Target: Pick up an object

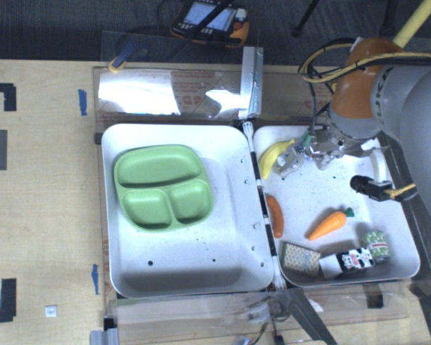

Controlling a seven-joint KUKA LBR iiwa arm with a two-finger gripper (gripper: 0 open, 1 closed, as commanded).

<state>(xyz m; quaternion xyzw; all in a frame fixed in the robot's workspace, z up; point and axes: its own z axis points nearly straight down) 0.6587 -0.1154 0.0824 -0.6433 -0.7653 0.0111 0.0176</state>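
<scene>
Claw (296, 157) low in right bin (406, 264), beside yellow banana (271, 155) (finger spread impossible to tell), carrot (327, 223) nearby, green tray (163, 185) in left bin (230, 257).

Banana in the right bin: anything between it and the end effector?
Nothing visible. The end effector sits right at the banana, at its right side, in the right bin's far left corner. The carrot and other items lie nearer the camera, clear of it.
</scene>
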